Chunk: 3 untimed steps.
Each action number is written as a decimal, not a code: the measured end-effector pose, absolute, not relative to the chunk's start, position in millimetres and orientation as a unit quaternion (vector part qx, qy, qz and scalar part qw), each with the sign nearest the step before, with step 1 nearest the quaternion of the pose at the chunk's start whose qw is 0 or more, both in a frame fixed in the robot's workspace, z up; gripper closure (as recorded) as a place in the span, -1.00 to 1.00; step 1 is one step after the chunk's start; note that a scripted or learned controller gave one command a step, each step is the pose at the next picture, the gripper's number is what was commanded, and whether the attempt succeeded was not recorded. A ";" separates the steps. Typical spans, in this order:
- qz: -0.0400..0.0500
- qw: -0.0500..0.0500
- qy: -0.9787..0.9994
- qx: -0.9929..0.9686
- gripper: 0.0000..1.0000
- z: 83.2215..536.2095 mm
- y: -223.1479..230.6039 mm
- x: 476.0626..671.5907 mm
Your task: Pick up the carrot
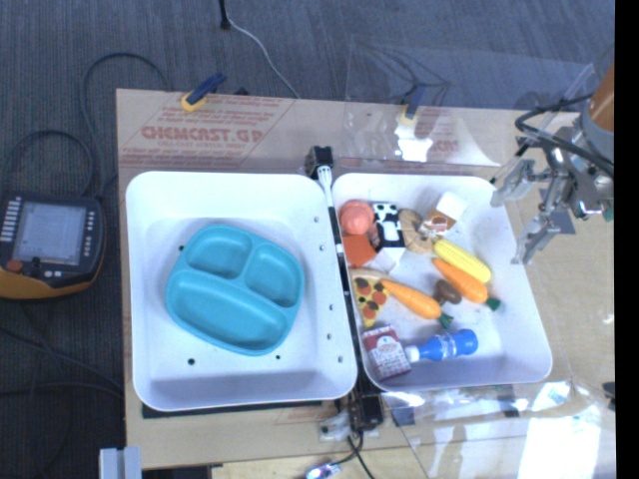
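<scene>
end effector (534, 208) spread wide, holding nothing | right bin (519, 317): carrot (411, 296), corn (461, 260), bottle (446, 346) | left bin (150, 267): blue tray (236, 287)

carrot (412, 297) hemmed by pizza slice (370, 297), corn (461, 261), blue bottle (445, 346); open from above

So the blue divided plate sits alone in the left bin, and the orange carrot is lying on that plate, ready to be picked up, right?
Not quite. The blue divided plastic plate does sit alone in the left white bin, but the orange toy carrot lies in the right white bin among the other toy foods, as the camera view shows.
</scene>
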<state>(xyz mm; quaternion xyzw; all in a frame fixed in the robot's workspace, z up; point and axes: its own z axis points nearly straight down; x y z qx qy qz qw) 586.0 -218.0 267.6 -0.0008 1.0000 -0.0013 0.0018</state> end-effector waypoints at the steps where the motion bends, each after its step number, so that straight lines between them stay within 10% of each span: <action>1: 0.001 -0.004 0.999 -0.038 -1.00 101.0 -180.9 568.6; 2: -0.003 0.002 0.999 -0.038 1.00 116.2 -182.5 573.0; 3: -0.001 0.016 1.000 0.016 1.00 98.8 -144.5 633.6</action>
